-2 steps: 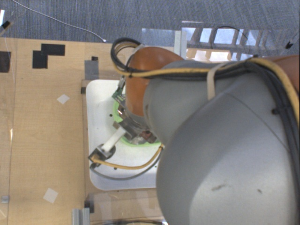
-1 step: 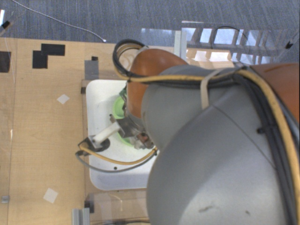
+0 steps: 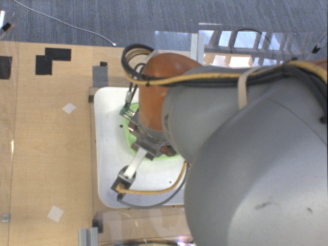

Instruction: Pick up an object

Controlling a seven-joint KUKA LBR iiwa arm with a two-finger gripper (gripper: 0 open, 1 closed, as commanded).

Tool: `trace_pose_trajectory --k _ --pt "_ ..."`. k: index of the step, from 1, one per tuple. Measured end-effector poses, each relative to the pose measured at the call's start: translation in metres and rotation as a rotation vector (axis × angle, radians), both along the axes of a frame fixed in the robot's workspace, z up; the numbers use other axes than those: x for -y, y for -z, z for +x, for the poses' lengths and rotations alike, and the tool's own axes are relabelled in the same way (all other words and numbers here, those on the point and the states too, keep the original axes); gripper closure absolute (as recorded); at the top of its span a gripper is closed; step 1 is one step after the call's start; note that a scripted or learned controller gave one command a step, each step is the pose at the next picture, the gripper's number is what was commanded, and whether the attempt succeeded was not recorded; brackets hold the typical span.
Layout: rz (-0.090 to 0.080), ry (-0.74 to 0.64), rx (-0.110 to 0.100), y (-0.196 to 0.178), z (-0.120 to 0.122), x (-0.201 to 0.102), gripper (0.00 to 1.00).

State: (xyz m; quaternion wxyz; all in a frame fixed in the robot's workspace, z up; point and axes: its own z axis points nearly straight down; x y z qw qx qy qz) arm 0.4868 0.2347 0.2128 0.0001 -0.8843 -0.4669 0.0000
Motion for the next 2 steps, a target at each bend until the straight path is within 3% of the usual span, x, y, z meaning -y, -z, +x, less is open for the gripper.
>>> trace_pose_trajectory --k 1,2 --pt "0.0 0.004 0.001 -0.014 0.001 0.046 1.0" --pt "0.001 -0.236 0.003 -0.051 0.001 0.05 1.0"
